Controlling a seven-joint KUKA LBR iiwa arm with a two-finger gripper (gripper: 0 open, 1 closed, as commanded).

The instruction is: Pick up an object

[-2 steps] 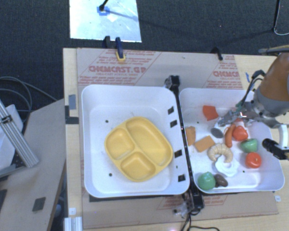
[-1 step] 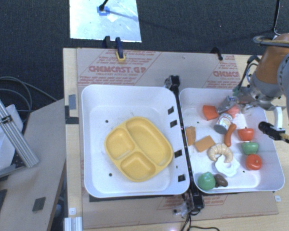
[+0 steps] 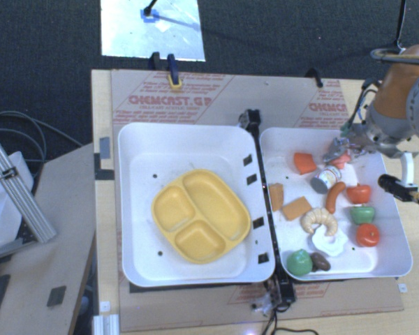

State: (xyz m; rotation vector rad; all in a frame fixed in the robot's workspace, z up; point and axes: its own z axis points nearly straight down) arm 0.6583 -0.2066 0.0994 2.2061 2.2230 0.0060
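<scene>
A: Looked down on a bench clad in printed board, with dark carpet behind. Counted two white bins, left bin and right bin, side by side.

B: Found what in the left one?

A: Just a yellow tray with three wells, set at a slant.

B: And in the right?

A: Toy food, crowded together. Noted a can near the middle of the bin's far half: small, silvery, tipped on its side, pale end turned toward the camera. Lay just beside an orange block on the left and touched a sausage below.

B: Anything else close by?

A: Spotted a tomato right of the sausage, then a green fruit and a red fruit toward the near rim. Also made out a toast, a croissant, an egg and a pear.

B: Where was the gripper?

A: Hung low over the right bin's far side, just above the can and right of the block. Reached in from the right under the orange band.

B: Open or closed?

A: Could not tell; too small and too cluttered there. Saw nothing plainly gripped.
</scene>
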